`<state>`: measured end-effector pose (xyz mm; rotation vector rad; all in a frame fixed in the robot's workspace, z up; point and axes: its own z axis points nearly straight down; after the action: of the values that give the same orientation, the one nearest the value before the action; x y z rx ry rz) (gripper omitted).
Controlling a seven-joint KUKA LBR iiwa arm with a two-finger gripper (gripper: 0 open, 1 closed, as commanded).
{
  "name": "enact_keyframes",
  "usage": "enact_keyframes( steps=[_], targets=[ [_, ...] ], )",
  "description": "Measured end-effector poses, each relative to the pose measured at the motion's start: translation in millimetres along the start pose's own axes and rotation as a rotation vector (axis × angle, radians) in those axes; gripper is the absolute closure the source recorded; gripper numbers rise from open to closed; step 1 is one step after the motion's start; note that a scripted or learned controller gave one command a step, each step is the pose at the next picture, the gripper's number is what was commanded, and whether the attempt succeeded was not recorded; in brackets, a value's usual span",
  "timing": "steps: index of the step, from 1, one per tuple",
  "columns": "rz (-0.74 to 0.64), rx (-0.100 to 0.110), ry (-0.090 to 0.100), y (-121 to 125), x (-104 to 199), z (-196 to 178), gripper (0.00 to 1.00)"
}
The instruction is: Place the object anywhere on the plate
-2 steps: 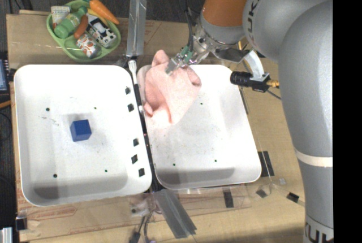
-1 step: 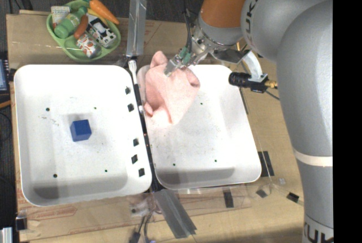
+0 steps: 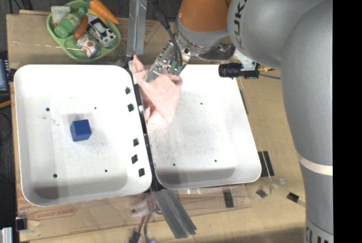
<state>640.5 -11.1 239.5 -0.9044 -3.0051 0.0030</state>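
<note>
A small blue cube (image 3: 81,129) rests on the floor of the left white bin (image 3: 62,171), left of its middle. A pink, cloth-like flat piece (image 3: 162,99) lies in the top left corner of the right bin (image 3: 218,129), draped against the divider between the bins. My gripper (image 3: 156,73) hangs over the upper end of the pink piece, tilted down and to the left. It touches or overlaps the piece's top edge. The tips are too small and cluttered to read. The cube is far to the left of the gripper.
A green bowl (image 3: 59,38) of toy food, with a carrot and small cartons, stands beyond the left bin. A grey bar (image 3: 136,24) stands upright behind the divider. Another grey strip (image 3: 176,215) lies on the bench in front. The arm's bulk covers the right side.
</note>
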Motion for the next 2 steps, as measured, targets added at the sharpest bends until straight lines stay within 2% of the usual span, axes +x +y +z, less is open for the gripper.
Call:
enact_keyframes(
  steps=[1, 2],
  targets=[
    [-0.406, 0.000, 0.000, 21.3, 43.1, 5.4, 1.00],
    [-0.588, 0.000, -0.002, 56.7, 73.2, 8.6, 1.00]
  ],
)
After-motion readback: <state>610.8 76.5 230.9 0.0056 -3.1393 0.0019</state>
